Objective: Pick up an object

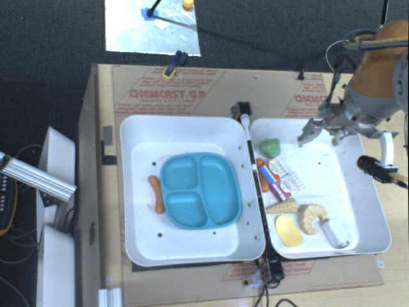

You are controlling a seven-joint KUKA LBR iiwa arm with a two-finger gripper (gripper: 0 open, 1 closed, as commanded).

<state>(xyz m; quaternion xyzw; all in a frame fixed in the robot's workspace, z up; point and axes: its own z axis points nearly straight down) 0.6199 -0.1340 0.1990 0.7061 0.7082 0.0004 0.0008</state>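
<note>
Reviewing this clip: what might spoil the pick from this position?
1. The toys in the right bin lie packed together: croissant, yellow piece and cone nearly touch, so fingers may nudge neighbours.
2. The gripper hovers near the bin's far rim, beside the green piece, and might clip the wall.

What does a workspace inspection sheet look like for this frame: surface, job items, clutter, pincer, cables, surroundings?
Surface: brown bench board bearing the left bin and the right bin, side by side.
Job's things: right bin holds a green piece, orange stick, printed packet, cone, yellow piece, croissant and clear tube. Left bin holds a blue divided plate with a sausage beside it.
Clutter: yellow-and-blue clip on the board's far edge.
Pincer: pincer over the right bin's far side, nothing between its fingers.
Cables: loops on the arm; wires at the bench's near edge.
Surroundings: dark floor, silver sheet.
</note>
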